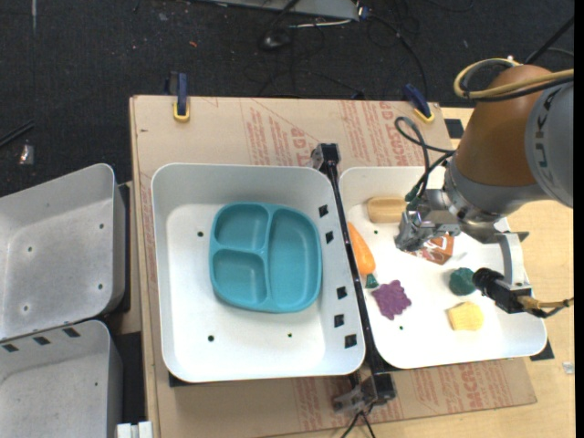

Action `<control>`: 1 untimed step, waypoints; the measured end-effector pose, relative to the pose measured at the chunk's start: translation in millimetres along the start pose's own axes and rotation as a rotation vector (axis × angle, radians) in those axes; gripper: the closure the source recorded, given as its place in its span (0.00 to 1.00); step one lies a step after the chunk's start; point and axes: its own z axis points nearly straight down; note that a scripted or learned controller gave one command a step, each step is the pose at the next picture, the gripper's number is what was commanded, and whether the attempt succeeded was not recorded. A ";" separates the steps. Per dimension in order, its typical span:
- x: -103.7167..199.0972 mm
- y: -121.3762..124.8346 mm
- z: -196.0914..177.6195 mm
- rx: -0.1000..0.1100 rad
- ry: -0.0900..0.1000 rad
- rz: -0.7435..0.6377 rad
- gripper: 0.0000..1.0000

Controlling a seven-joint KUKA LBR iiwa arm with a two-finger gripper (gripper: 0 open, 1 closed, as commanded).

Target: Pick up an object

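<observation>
**Gripper low over a small red-and-white item: confirm the grasp before lifting**

Working from the left, you have the left white plastic bin [173, 272] holding a teal three-compartment plastic tray [266, 255], lying flat near the bin's middle. It is bulky for a two-finger grasp, so leave it.

Across the divider, the right white bin [438, 349] carries the small things. An orange carrot-shaped toy [361, 249] lies just beside the divider, its long axis running up and down the view with the thin end pointing to the far edge. Below it sits a purple grape-cluster toy [391, 297], and at the bin's far side a tan bread-like block [386, 210], long axis left to right.

The gripper [422, 235] hangs low over a small red-and-white object [439, 249], touching or nearly so. You cannot tell whether the jaws are open or closed, nor whether they straddle it; its long axis is also unreadable, being half hidden.

To do this step well, centre the fingers across its narrow side, close fully, then lift straight up and slowly.

Further right lie a dark green rounded toy [462, 280] and a yellow wedge-like block [465, 316], both apart from the gripper.
</observation>
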 end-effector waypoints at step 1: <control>53.6 1.0 1.9 0.000 0.000 0.000 1.00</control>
